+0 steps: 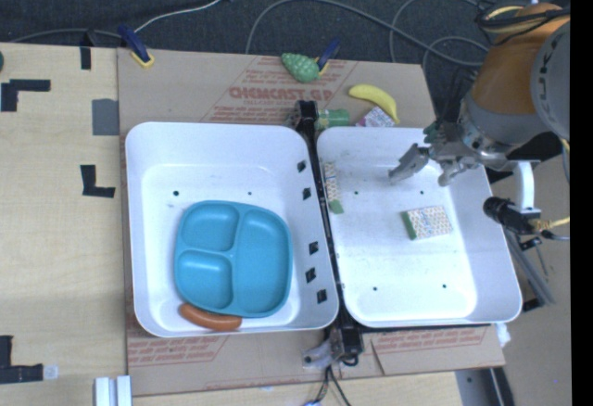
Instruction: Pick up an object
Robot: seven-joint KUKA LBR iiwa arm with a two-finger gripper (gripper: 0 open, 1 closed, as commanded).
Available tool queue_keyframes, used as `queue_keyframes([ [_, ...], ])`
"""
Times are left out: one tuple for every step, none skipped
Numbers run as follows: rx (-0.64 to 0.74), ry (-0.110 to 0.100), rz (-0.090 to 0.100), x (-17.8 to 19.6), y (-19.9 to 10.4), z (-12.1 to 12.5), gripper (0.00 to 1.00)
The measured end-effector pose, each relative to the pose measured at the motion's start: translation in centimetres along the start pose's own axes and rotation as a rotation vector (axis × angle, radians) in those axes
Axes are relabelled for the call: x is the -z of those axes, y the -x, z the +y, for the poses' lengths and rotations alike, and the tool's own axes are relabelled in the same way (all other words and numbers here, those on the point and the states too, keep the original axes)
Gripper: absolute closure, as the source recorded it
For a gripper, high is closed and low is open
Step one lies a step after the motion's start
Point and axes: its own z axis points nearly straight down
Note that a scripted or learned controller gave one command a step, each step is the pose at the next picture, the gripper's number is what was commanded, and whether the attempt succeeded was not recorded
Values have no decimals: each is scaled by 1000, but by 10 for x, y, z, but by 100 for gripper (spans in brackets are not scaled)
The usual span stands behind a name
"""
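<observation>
The jaws point(428, 166) hang spread open with nothing between them, over the far part of the right bin point(482, 302). Just near of them a small patterned packet point(427, 222) with a green left end lies flat on the bin floor, its long axis running left to right, slightly tilted. The left bin point(148, 154) holds a blue divided plate point(233, 258) with an orange sausage point(210, 317) along its near edge. On the counter point(56, 237) beyond the bins lie a banana point(374, 100) and a green toy point(300, 67).
</observation>
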Motion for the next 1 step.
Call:
queue_keyframes([
  [0,15,-5,-102,40,-43,0],
])
